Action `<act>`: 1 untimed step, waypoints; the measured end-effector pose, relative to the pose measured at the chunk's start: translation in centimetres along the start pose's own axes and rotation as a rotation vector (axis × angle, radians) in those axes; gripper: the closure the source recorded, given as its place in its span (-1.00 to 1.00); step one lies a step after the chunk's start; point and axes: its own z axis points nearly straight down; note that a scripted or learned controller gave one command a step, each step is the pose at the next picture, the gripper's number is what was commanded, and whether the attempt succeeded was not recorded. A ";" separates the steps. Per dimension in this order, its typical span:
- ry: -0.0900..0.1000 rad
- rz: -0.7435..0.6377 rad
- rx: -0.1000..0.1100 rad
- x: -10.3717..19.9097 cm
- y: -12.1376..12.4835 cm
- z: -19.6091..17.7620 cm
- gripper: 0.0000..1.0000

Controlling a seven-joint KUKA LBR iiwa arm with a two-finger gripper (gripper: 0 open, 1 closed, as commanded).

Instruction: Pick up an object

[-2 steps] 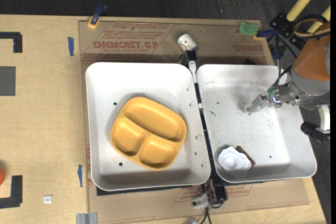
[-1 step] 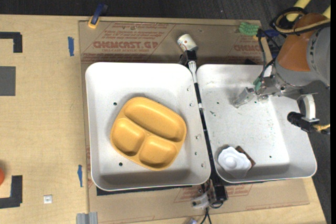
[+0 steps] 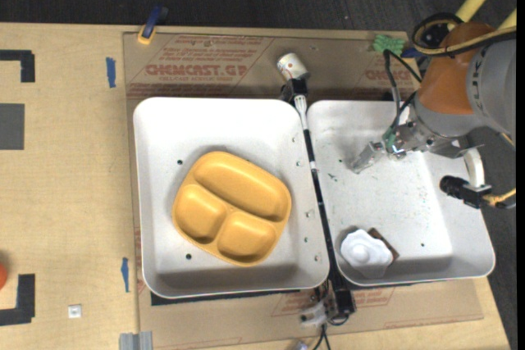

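White plastic, apparently a small bottle or cap (image 3: 364,249), lies with a brown scrap under it at the near edge of the right bin (image 3: 459,258), toward its left corner. It sits well apart from the gripper (image 3: 365,158), which hangs low over the far part of the same bin, nearer the viewer and slightly left of the fingertips. Whether the gripper is open or closed cannot be told; nothing is seen held. The yellow divided tray (image 3: 232,207) lies in the left bin (image 3: 156,143).

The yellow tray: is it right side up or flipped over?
Flipped over. The yellow tray shows three bulging humps, not hollows, lying in the left bin.
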 end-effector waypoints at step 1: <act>0.000 0.011 0.000 2.0 -6.4 -0.6 -1.00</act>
